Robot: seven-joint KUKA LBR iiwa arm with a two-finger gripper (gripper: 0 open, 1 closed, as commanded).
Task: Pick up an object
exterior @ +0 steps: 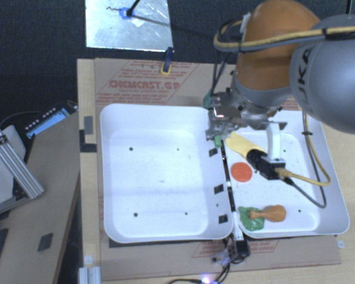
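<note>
Claw [220, 132] hangs at the far-left corner of the right shallow white bin [319, 218], by the divider; whether it is apart or together cannot be told. Just beside it lies a yellow banana-shaped toy [239, 145], likely light, smooth and stiff, best taken across its narrow middle. A flat orange-red disc [241, 171] sits near; the rim crowds this side, with open floor rightward.

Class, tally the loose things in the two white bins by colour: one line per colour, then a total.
Yellow: 1, a banana-shaped piece
Orange-red: 1, a flat disc
Green: 1, a lumpy green piece
Tan-brown: 1, a drumstick-shaped piece
Total: 4
</note>
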